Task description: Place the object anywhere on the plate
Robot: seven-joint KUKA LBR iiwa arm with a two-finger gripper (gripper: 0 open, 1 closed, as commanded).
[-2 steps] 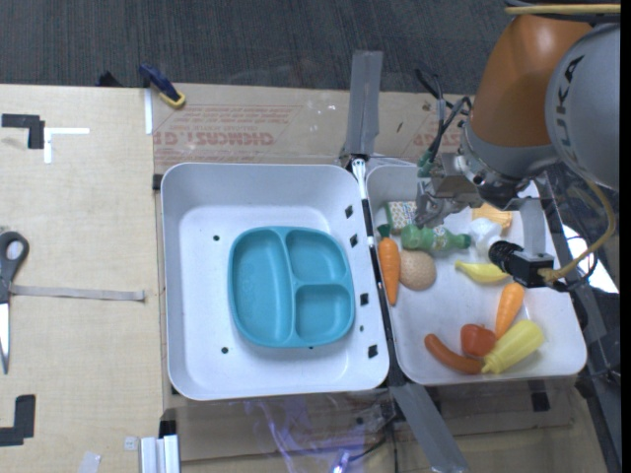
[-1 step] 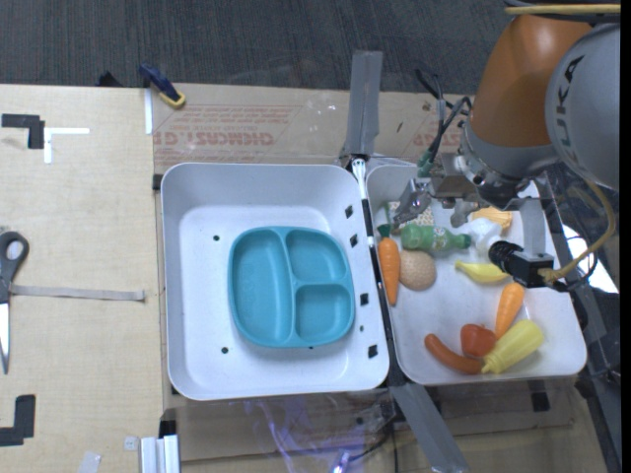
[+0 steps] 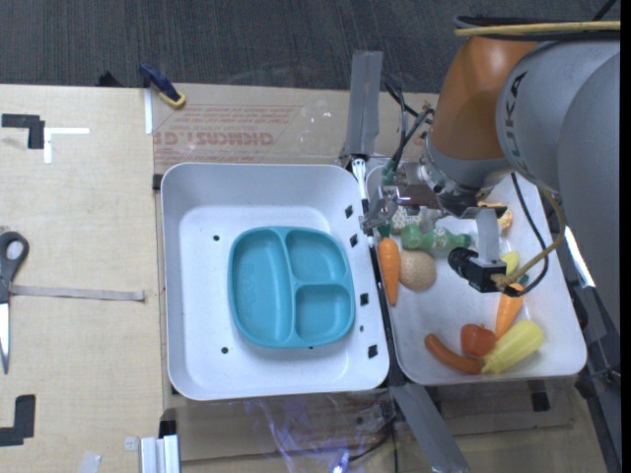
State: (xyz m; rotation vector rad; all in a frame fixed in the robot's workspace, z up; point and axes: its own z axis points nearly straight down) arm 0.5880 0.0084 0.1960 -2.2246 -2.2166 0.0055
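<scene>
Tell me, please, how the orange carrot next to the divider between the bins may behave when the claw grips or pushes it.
The carrot looks smooth and tapered, so it may slip toward its thin end. Its round body would probably roll sideways, perhaps into the beige ball beside it. It seems a stiff toy, likely light.

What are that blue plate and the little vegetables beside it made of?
The blue plate looks like moulded plastic: one even colour, a soft sheen, rounded dividers. The carrot and corn cob look like toy plastic or rubber, smooth and brightly coloured; which of the two I cannot tell.
</scene>
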